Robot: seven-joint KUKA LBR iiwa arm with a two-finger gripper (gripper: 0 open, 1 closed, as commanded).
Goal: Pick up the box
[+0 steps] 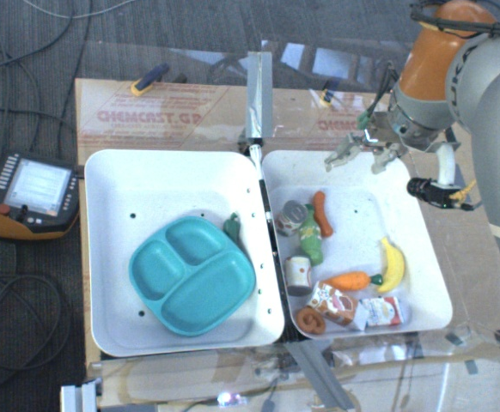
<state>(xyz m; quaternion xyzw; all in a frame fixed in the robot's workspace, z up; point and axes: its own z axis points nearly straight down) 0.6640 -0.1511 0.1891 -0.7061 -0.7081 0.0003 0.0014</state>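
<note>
**Box crowded at the near edge, gripper high over the far rim**

Nearest the camera, the right bin's (pixel 422 230) front edge is packed. A small red-and-white box (pixel 381 312) lies flat against the near wall, touching a red printed carton (pixel 334 303) on its left, with a brown pretzel-like piece (pixel 311 321) in the near-left corner. Just behind the box lie a carrot (pixel 350 281) and a banana (pixel 392 264), so it is hemmed in on three sides.

Along the dividing wall stand a small white cup (pixel 298 273), a green item (pixel 312 245), a can (pixel 291 217) and an orange sausage-shaped piece (pixel 321 214). The far-right half of this bin floor is bare, leaving open room.

In the left bin (pixel 112 196), a teal divided plate (pixel 192 274) fills the near middle, a dark green piece (pixel 232 227) touching its far rim.

Farthest off, the gripper (pixel 363 153) hangs over the right bin's far rim, fingers spread wide, with nothing between them, well apart from the box.
</note>
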